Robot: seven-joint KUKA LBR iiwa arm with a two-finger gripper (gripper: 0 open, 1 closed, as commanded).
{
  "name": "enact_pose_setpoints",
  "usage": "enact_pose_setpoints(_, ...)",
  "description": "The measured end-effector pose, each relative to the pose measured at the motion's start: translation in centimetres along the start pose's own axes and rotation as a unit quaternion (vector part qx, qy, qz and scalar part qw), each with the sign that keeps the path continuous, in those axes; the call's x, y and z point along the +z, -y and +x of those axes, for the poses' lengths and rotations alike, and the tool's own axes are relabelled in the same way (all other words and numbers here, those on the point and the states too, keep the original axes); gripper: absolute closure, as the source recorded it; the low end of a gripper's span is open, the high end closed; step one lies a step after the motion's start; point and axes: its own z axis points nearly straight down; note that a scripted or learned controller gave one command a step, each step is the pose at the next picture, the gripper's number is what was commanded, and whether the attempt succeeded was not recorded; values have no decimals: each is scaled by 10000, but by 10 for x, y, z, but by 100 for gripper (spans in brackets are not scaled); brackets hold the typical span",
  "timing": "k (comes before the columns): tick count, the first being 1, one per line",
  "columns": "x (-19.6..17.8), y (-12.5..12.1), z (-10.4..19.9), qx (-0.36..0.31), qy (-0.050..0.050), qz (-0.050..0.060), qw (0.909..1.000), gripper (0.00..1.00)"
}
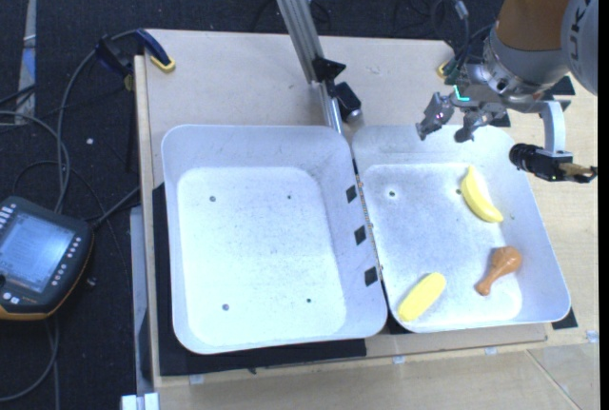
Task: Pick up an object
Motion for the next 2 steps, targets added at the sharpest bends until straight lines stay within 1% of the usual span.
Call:
enact_pose_setpoints(1, 0, 0, 0, 0, 0, 0, 10000, 0)
enact_pose_setpoints(2, 63, 1, -2, 1, -1, 26, 10000, 0)
